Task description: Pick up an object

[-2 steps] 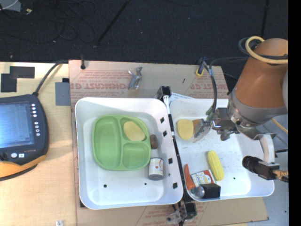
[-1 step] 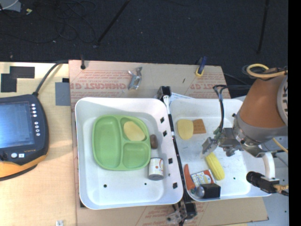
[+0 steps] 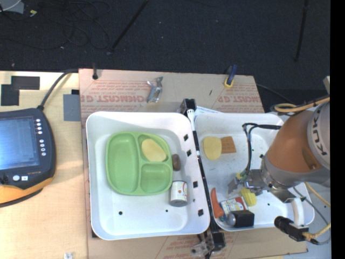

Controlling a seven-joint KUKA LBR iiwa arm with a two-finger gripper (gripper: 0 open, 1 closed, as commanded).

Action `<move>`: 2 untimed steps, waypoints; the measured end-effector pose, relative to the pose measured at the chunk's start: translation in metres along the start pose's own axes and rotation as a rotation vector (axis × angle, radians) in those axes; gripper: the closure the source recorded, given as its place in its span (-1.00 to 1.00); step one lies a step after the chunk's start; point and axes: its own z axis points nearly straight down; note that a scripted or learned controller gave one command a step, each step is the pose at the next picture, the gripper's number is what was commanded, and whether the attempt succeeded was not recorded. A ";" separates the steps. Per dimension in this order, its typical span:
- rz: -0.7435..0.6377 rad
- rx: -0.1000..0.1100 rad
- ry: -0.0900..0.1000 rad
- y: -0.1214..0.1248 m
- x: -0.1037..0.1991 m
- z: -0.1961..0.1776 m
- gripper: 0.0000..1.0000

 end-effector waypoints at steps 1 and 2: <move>0.002 -0.008 0.000 -0.008 -0.002 0.008 -1.00; -0.002 -0.003 -0.002 0.044 0.021 0.009 -1.00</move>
